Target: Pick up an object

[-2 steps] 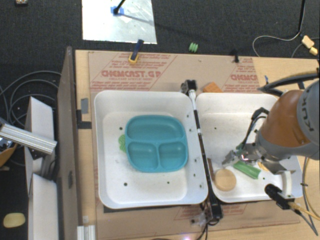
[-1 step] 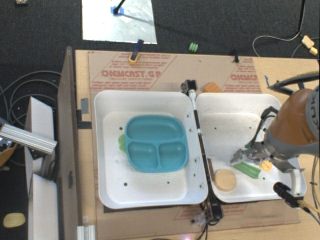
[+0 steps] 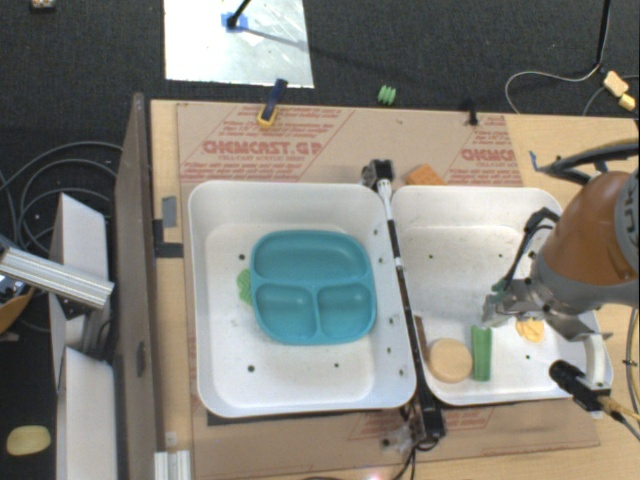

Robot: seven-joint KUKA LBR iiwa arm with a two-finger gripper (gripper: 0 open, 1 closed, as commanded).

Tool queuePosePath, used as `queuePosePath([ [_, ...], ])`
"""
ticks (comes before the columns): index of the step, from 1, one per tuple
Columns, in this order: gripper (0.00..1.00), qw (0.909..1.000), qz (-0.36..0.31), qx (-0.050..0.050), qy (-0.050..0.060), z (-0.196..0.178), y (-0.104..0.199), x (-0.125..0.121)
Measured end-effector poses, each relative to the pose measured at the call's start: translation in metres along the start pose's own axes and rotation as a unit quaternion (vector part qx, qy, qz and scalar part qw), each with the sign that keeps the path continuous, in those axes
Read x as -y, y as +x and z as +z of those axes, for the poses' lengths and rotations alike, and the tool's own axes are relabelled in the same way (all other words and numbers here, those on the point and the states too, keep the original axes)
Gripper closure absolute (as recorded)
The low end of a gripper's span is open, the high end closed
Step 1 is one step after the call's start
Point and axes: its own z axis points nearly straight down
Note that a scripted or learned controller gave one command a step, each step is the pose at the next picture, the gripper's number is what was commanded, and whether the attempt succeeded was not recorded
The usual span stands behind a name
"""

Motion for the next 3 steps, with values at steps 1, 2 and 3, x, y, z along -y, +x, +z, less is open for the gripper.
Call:
queuePosePath([
  [1, 0.00, 1.0000, 0.000, 0.000, 0.000, 0.000, 0.000, 0.000],
  [2, 0.00, 1.0000, -0.001, 0.000, 0.002, 0.012, 0.024, 0.015],
  [3, 0.00, 1.0000, 0.001, 0.001, 0.002, 0.011, -0.003, 0.015],
])
